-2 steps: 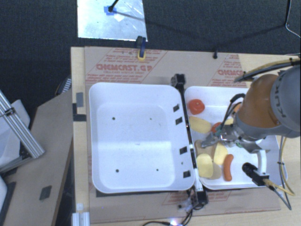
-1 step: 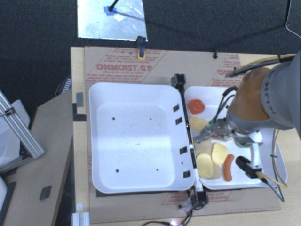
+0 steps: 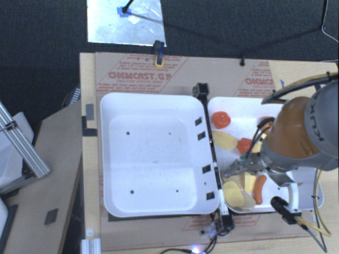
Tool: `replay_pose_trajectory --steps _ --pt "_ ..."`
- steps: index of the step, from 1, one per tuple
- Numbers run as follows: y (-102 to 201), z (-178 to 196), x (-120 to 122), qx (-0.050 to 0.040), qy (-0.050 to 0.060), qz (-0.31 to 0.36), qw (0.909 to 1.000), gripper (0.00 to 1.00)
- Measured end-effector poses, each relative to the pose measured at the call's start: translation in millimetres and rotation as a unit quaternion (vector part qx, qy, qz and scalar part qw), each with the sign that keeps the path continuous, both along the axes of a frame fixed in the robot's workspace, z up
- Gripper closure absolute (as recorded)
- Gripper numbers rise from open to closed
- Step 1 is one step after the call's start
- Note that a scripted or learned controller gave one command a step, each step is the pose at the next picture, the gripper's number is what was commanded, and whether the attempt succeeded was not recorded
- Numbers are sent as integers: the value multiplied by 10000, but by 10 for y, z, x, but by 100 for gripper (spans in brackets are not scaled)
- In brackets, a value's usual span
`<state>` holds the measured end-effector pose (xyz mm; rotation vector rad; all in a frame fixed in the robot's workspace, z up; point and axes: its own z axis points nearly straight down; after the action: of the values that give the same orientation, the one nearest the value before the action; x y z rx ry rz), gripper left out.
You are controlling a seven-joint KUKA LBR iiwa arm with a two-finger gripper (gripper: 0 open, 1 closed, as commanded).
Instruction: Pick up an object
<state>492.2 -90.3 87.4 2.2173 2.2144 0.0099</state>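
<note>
The arm (image 3: 299, 134) is reached in from the right, its wrist bent low over the right bin (image 3: 241, 106). The claw (image 3: 237, 168) is pointed leftward; its state cannot be told. An orange piece (image 3: 258, 189) is seen just right of it, a yellow piece (image 3: 233, 193) just below, and 1 red object (image 3: 221, 120) well above.

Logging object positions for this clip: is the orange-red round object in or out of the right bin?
In. The round object lies on the right bin's floor near its far-left corner.
</note>
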Motion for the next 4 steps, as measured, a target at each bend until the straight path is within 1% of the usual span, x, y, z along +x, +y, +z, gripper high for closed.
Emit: replay_pose_trajectory --steps 1,2,3,4 --pt "14 109 20 11 -8 22 10000 100" --pt "616 1023 474 14 -14 67 10000 100" --pt "766 969 530 9 41 40 10000 100" --pt "1129 967 394 14 51 45 10000 100"
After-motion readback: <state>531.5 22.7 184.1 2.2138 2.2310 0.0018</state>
